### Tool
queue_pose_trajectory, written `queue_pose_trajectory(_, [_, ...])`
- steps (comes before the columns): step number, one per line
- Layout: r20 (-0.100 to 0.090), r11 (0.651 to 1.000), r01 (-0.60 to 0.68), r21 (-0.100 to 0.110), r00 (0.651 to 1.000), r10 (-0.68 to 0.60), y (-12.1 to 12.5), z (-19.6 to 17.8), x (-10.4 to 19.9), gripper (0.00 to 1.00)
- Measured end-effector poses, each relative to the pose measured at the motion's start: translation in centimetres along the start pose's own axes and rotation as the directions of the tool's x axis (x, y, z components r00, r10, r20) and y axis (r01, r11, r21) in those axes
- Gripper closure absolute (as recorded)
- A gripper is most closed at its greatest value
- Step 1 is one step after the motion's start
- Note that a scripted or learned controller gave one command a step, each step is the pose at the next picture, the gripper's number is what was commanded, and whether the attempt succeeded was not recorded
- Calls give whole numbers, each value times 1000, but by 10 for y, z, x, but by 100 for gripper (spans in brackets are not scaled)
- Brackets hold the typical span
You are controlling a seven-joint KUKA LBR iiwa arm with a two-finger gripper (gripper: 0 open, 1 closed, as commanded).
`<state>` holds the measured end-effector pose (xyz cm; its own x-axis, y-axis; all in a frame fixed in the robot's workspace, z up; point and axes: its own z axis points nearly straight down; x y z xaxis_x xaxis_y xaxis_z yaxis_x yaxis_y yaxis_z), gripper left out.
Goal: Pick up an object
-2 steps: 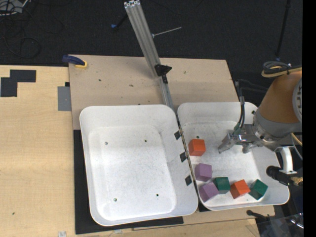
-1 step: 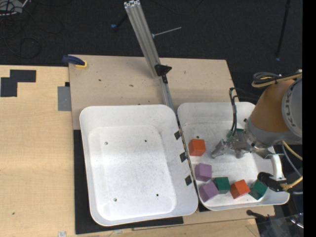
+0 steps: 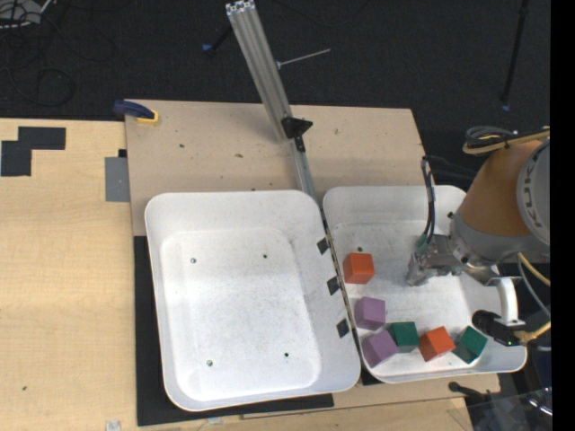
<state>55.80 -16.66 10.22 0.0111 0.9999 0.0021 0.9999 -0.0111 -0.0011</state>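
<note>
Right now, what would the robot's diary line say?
gripper: low in right bin, nothing seen held | blocks: six in right bin, nearest the orange block | left bin: beside it | pick: not done

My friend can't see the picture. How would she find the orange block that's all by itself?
Look in the right-hand white bin. Near its left wall sits the lone orange block, apart from the blocks bunched along the bin's near edge. The other orange block is squeezed between two green ones.

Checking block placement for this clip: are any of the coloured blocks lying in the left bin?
No. All six blocks, such as the orange block and a purple block, lie in the right bin; the left bin holds none.
</note>
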Motion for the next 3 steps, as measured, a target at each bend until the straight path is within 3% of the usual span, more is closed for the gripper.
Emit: queue_pose_trajectory(3, [4,1000,13,-5,1000,-13,3,-165,-11,100])
